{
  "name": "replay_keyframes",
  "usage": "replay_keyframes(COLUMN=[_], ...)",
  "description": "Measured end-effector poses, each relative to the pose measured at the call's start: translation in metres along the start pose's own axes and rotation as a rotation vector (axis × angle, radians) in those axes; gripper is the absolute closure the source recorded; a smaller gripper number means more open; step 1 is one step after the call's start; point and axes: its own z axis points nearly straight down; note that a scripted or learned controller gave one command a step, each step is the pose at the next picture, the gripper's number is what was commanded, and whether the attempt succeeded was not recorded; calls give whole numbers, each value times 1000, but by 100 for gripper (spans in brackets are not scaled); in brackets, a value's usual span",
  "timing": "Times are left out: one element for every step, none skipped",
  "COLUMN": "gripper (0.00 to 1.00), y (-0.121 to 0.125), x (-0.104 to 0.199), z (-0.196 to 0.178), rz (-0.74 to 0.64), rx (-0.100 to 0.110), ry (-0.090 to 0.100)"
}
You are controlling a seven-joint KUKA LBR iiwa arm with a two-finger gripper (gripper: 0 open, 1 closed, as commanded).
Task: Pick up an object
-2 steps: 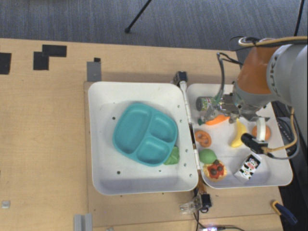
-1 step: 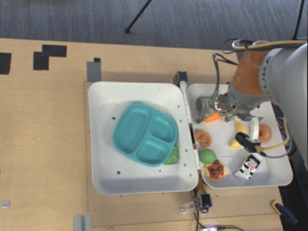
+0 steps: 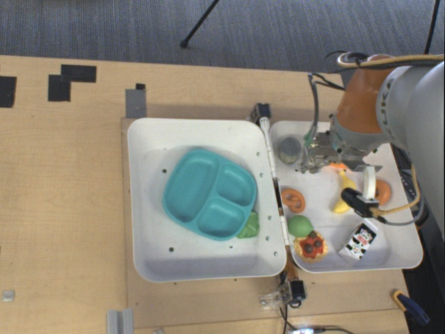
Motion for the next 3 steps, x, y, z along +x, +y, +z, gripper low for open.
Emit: replay_keyframes(gripper=[100,0,0], y=[-42,-42,-38], x=[-74,-72,-121], z=[15,16,-33], rz=[3,3,3], rx=[13,14,15], ry=[-7,-5,-6])
